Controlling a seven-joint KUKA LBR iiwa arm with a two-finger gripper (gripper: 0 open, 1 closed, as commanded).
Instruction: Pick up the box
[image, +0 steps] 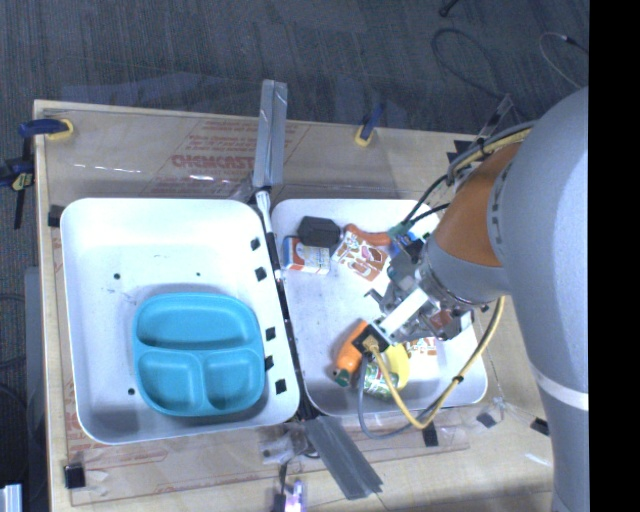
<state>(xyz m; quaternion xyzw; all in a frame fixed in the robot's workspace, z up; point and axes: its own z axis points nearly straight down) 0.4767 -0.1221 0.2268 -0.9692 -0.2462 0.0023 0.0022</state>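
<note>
The wooden tabletop (150, 150) fills most of the frame, with clamps along its upper edge. The grey arm (550, 240), with its orange band (470, 215), comes in from the right and bends down over the right side of the right bin.

The left bin (100, 250) holds a blue divided tray (200, 355), lying flat in its lower half. The right bin (320, 320) carries all the small things.

The hand (425, 300) sits low over the right middle of the right bin, mostly covered by the wrist; whether it is apart or together cannot be told, and nothing can be seen clamped in it.

The box (305, 255), white with blue and orange print, lies in the upper left corner of the right bin, just beside the wall between the bins and well apart from the hand. A small black block (320, 231) touches its upper edge. An orange-and-white patterned packet (362, 252) lies just right of the box. In the lower part of the bin an orange piece (350, 352), a yellow piece (397, 365) and a crumpled green wrapper (374, 382) are bunched together, with a white card (428, 350) to their right.
</note>
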